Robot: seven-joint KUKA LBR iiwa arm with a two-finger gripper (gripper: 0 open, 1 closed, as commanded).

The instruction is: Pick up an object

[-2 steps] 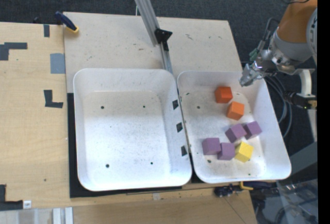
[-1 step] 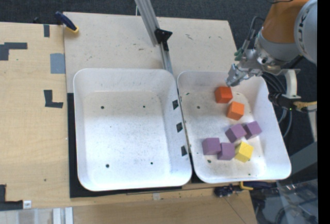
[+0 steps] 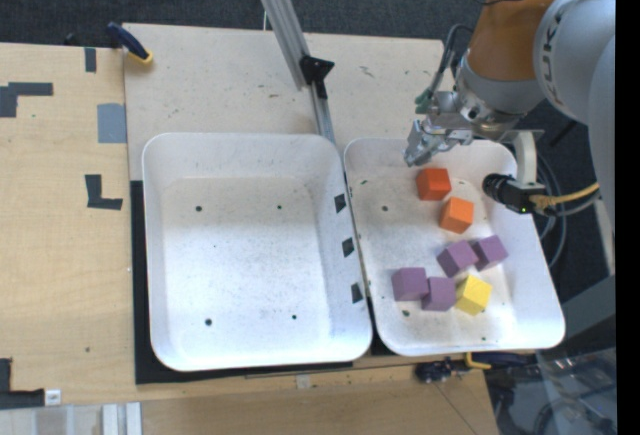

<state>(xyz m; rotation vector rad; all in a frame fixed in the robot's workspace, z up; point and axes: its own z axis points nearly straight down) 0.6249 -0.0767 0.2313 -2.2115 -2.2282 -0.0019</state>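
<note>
Orange cube (image 3: 433, 184) sits in the right bin (image 3: 530, 323), just below my pincer (image 3: 424, 151). Can't tell its state. Off-centre drop could shove it away.

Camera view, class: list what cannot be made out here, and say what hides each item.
- Gripper: whether open or shut cannot be judged; too small and blurred, the wrist above covers it.
- Arm: its base is cut off by the right edge.
- Purple blocks: how many is uncertain; they crowd together.
- Right bin: the far rim lies behind the gripper.
</note>
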